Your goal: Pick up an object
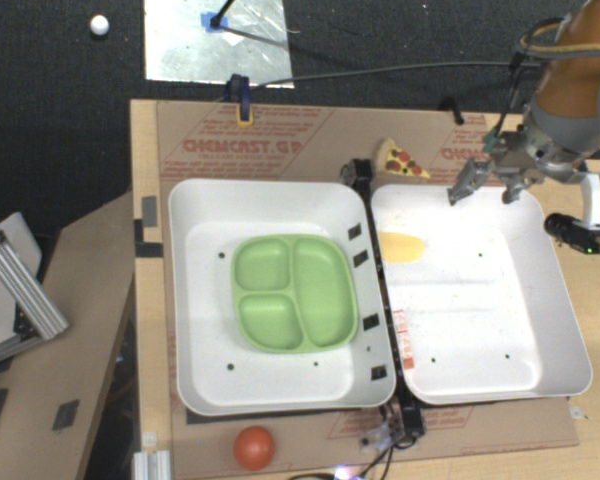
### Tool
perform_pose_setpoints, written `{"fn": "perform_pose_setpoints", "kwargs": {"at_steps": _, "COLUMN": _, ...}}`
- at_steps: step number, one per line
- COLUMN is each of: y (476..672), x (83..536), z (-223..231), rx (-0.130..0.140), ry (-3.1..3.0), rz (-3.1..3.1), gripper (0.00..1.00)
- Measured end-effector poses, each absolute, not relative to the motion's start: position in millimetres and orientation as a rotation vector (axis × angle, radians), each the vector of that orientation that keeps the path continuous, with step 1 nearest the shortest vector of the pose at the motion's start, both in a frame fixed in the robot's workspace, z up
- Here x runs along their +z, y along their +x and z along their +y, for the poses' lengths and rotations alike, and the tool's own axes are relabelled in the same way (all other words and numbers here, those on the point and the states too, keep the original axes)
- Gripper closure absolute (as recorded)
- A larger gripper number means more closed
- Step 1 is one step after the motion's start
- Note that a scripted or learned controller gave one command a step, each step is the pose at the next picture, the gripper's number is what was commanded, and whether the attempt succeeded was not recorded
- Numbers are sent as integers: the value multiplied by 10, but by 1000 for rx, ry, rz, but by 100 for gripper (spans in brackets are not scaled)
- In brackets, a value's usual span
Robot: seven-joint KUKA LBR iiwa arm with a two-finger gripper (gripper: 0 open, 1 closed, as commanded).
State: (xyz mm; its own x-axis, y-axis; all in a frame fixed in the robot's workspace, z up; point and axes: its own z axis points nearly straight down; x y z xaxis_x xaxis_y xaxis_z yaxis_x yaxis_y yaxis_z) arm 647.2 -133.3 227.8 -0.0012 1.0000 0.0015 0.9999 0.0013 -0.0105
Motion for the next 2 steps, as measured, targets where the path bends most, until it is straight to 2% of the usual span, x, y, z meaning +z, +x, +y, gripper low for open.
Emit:
{"fn": "perform_pose_setpoints", "kwargs": {"at_steps": 1, "y": 6497, "x": 2357, "z": -1330, "rx": -2, "ry": -2219, "rz": -2226, "gripper": 0}}
{"fn": "perform_pose_setpoints", "kwargs": {"at_steps": 2, "y": 6550, "x": 1898, "z": -1398, "rx": 1, "ry": -2220, "rz": -2223, "gripper": 0}}
